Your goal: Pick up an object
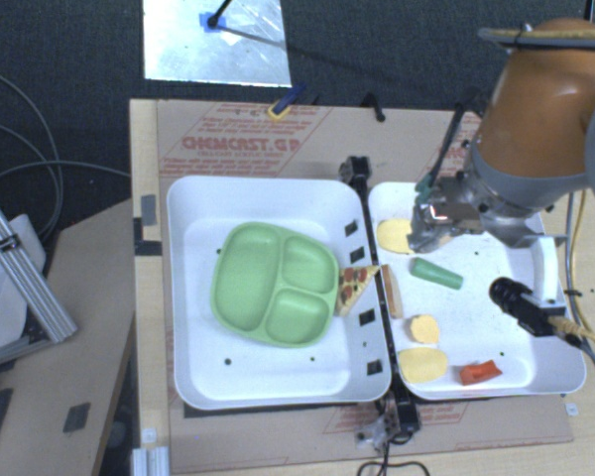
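My gripper (423,238) hangs low in the right bin (555,365), near its upper left part. It sits just right of a yellow round piece (392,234) and just above a green cylinder (436,273). Lower in the same bin lie a small yellow-orange piece (422,329), a yellow oval piece (422,365) and a red piece (479,372). A tan stick (390,290) lies along the bin's left wall. A pizza slice (352,287) rests against the divider on the left bin's side.
A green divided plate (275,284) fills the middle of the left bin (193,365). A black clamp part (521,305) juts into the right bin's right side. The large arm body (550,117) looms over the right bin's upper area.
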`<state>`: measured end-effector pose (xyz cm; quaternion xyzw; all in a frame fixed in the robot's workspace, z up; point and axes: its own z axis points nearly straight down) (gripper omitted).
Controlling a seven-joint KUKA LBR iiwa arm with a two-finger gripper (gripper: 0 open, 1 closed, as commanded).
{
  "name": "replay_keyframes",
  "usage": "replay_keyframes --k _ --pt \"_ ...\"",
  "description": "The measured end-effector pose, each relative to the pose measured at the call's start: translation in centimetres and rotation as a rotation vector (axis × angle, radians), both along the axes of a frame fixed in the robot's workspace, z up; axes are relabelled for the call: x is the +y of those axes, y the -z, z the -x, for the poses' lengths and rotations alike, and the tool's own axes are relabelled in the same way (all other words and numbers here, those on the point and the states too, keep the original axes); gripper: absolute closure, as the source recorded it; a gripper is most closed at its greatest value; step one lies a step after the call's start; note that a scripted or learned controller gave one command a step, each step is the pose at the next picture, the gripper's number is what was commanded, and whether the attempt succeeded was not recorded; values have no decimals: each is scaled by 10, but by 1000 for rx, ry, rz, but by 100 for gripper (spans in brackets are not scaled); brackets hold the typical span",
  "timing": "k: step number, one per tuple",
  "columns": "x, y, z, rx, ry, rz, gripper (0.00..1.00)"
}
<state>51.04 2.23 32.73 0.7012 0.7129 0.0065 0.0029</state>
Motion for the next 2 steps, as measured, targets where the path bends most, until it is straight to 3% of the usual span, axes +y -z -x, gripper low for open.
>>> replay_keyframes --k 1,2 --pt "18 36 24 13 10 4 100" --pt "69 71 25 16 7 3 100"
